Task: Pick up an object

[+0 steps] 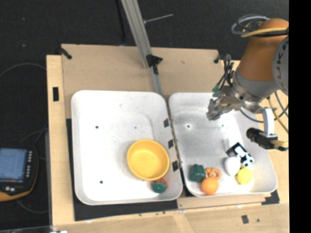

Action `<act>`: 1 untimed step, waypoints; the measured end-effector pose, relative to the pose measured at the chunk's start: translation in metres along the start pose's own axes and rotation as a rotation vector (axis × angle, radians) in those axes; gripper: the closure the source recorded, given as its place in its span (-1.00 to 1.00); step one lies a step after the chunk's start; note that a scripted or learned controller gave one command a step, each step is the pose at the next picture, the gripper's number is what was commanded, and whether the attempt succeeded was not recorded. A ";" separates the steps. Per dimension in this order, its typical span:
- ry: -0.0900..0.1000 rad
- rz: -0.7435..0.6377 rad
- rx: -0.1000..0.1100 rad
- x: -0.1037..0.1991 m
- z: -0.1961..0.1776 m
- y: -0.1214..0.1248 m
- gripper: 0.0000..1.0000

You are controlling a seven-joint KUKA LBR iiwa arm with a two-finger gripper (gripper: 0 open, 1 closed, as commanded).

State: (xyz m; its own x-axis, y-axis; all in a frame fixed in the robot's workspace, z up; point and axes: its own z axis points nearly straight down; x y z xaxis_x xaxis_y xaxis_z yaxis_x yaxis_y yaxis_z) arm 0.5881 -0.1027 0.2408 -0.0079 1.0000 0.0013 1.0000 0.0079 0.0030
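Hand point(214, 111) well above toys point(221, 171)

bowl point(148, 158) yellow | bins point(112, 115) white | ball point(210, 186) orange | block point(197, 172) green (dark) | lemon point(244, 176) yellow

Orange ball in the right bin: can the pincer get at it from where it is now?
Probably yes, though tightly. The pincer hangs over bare floor at the right bin's far end, with open space down to the orange ball. But a green toy and the bin's near wall crowd it.
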 end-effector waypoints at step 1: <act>0.000 -0.001 -0.001 0.056 -0.011 0.006 1.00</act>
State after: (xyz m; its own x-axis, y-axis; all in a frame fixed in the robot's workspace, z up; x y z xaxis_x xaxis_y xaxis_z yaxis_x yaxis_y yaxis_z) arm 0.5936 -0.0467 0.2515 -0.0087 1.0000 0.0017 1.0000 0.0087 0.0036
